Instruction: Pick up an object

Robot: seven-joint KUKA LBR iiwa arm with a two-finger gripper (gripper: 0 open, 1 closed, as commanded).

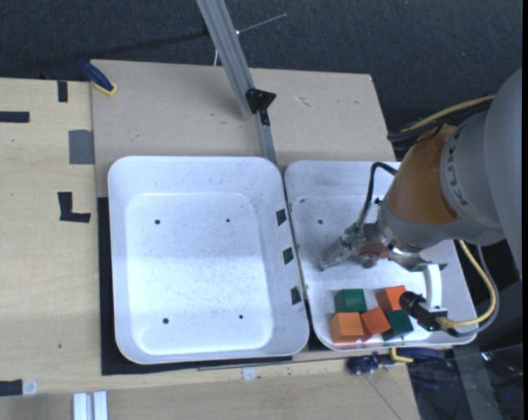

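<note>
in the camera view we see two shallow white bins side by side on the bench. the left bin (202,261) is the wider one, its floor speckled and marked with four small dark dots. the right bin (329,191) touches it along a shared edge where a few dark clips sit.

the arm (461,182) reaches in from the right, its orange band above the wrist hanging over the right bin's right half. the gripper (341,250) is low over the middle of the right bin's floor, pointing toward the shared edge; whether it is spread or pressed together we cannot tell, and we see nothing in its grasp.

the objects to pick lie bunched at the near edge of the right bin, toward its near right corner: a green block (350,300) nearest the gripper, an orange block (346,326) against the near rim, a second orange block (375,321) just beside it, a third orange block (391,297) farther right, and a dark green block (398,324) touching them. all sit apart from the gripper.

a grey metal bar (230,46) slants across the bench's far edge down to the bins' far rims.
</note>
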